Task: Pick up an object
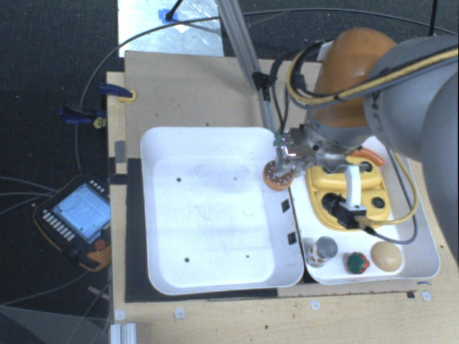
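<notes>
My gripper (281, 168) hangs over the right rim of the left white bin (208, 213), coming down from the grey arm with its orange band (351, 63). A small round brown object (275, 178) sits between the fingertips, which are shut on it, and it hangs at the bin's right wall. The right white bin (419, 260) holds a large yellow toy (373, 188) with black holes, partly hidden by the wrist. A grey cup (325, 248), a green and red ball (357, 262) and a beige egg (386, 256) lie along its front.
An orange piece (371, 156) peeks out behind the yellow toy. A slanted metal pole (240, 34) crosses behind the left bin. A teach pendant (75, 217) lies off the bench at the left, and clamps (115, 92) grip the bench's left edge.
</notes>
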Controlling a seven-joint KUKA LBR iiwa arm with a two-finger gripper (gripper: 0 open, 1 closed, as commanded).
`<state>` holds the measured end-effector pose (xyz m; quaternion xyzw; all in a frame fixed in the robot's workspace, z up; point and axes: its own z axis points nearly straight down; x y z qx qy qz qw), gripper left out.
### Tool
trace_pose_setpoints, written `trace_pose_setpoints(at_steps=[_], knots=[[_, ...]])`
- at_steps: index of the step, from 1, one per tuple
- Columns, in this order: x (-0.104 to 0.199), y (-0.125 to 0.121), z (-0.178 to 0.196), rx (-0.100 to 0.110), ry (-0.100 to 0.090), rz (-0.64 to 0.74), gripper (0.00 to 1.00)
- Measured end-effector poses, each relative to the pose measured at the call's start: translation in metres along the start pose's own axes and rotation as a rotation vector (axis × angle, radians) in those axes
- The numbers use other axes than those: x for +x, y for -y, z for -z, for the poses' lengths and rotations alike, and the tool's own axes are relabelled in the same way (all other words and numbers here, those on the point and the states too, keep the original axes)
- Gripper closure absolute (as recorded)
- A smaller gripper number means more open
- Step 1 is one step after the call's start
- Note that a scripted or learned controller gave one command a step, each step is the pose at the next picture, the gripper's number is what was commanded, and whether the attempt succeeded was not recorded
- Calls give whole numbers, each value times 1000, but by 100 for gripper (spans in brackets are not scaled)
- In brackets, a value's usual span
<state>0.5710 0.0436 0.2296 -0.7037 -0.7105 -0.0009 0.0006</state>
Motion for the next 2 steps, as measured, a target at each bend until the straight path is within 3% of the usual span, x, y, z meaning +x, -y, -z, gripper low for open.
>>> trace_pose_setpoints(at_steps=[1, 2], knots=[[56, 7, 7, 0, -1, 2, 100], [52, 7, 7, 0, 1, -4, 0]])
